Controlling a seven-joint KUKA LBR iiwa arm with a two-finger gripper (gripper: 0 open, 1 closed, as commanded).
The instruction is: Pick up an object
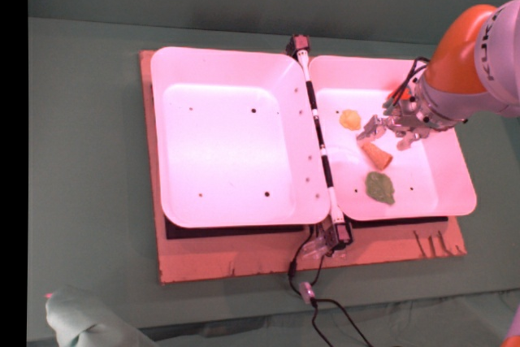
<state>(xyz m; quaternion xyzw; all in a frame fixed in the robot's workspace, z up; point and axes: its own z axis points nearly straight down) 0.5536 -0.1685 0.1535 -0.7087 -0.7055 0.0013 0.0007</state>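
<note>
Three small objects lie in the right bin: a yellow lump near its upper left, an orange cone-shaped piece at its middle, and a green flat piece near the front. My gripper hangs over the right bin, just above and to the right of the orange cone, between it and the yellow lump. Its fingers stand spread apart with nothing between them.
The left bin sits beside the right one, parted by a black-and-white rod. Cables trail off the front of the orange-brown board. A pale green cloth lies at the bottom left corner.
</note>
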